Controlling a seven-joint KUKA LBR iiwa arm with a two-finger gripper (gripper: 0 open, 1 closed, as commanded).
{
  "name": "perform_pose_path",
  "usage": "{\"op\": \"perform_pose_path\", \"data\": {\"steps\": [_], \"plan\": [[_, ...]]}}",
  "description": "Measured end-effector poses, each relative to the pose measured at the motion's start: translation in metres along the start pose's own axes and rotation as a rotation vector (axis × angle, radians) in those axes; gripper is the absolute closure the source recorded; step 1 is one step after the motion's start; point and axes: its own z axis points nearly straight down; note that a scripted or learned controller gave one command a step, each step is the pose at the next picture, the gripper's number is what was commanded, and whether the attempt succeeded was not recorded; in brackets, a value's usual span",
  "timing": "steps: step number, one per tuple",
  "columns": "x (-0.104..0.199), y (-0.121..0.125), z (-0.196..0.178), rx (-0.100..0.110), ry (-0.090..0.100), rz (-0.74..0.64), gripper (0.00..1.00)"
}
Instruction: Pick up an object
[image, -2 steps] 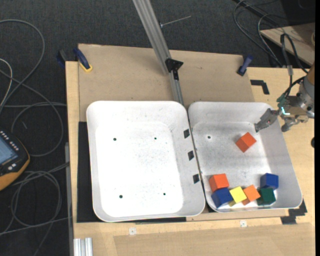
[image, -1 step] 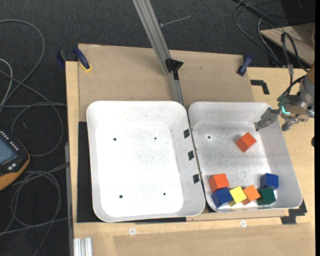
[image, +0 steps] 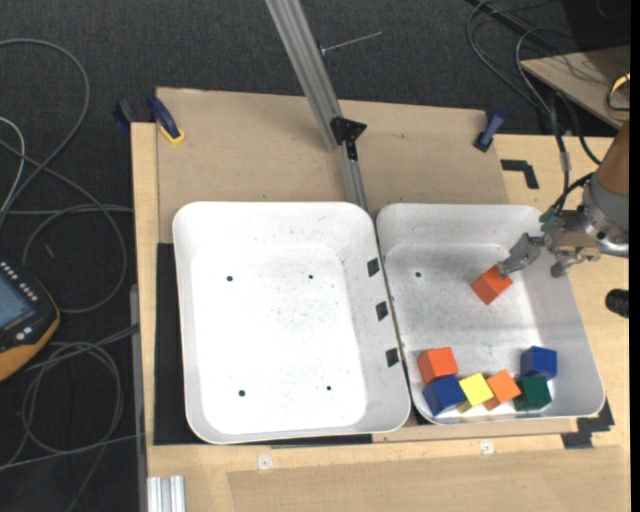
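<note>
An orange-red cube (image: 491, 285) lies tilted in the upper middle of the right bin (image: 450, 218). My gripper (image: 537, 263) hovers at the bin's right side, open, with two grey fingers (image: 519, 254) spread apart. The cube sits just below and left of the left fingertip, touching or nearly touching it, and is not between the fingers. The orange-banded wrist reaches in from the right edge.
Along the right bin's front edge sit an orange block (image: 437, 363), a blue block (image: 443, 394), a yellow block (image: 474, 388), a small orange block (image: 503, 385), a green block (image: 534, 394) and another blue block (image: 539, 360). The left bin (image: 190, 235) adjoins on the left. A metal pole (image: 320, 90) rises behind.
</note>
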Motion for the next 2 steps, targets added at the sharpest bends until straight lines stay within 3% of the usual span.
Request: {"op": "perform_pose_path", "data": {"steps": [2], "plan": [[0.001,-0.009,0.088,0.0,0.001,0.0,0.0]]}}
